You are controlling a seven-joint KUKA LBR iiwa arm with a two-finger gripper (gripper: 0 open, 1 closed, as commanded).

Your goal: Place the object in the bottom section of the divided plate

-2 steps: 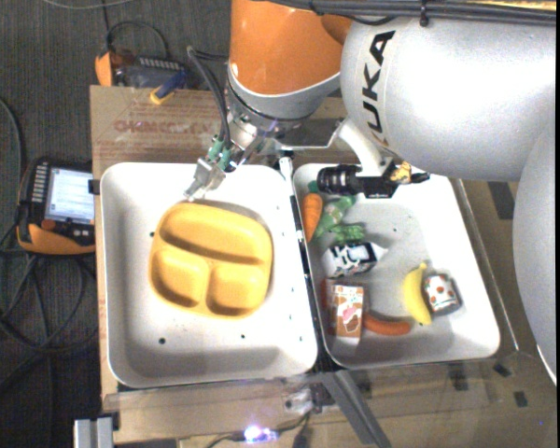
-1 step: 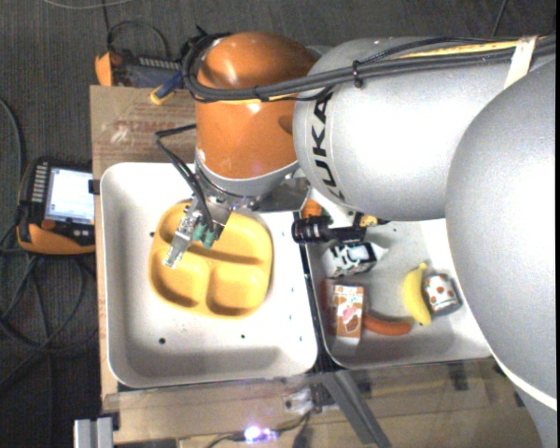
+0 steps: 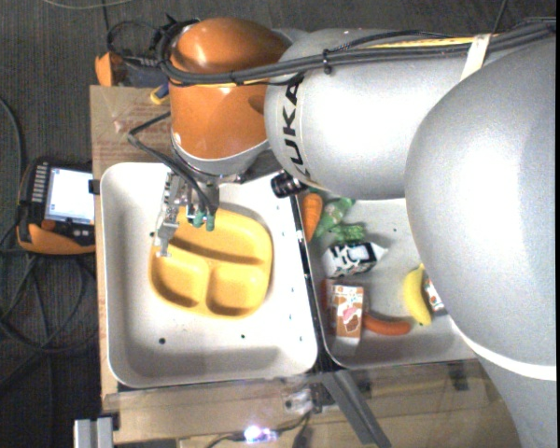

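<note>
Grey arm (image 3: 429,110) casing is seen closest to the lens, filling the upper right and covering much of the right bin (image 3: 387,220), with the orange band (image 3: 219,82) set above the wrist near the top centre. Below the band, the gripper (image 3: 179,220) is hung over the left bin (image 3: 131,325), above the upper left edge of the yellow plate (image 3: 215,269); whether it is wide, narrow or holding anything cannot be told. The plate is laid in the middle of the left bin and is divided into one long section along its upper side and two smaller ones along its lower side. Which object is meant by the task cannot be told; the loose items are gathered in the right bin, apart from the plate. A carrot (image 3: 310,215) is laid by that bin's left wall, with a green item (image 3: 336,217) just beside it and a black-and-white toy (image 3: 353,258) below. A brown carton (image 3: 347,308) is set lower down, touched by a red sausage (image 3: 387,325), and a banana (image 3: 413,294) is placed near the arm's edge. A handheld screen (image 3: 61,203) is seen on the floor left of the wooden bench (image 3: 121,119)
</note>
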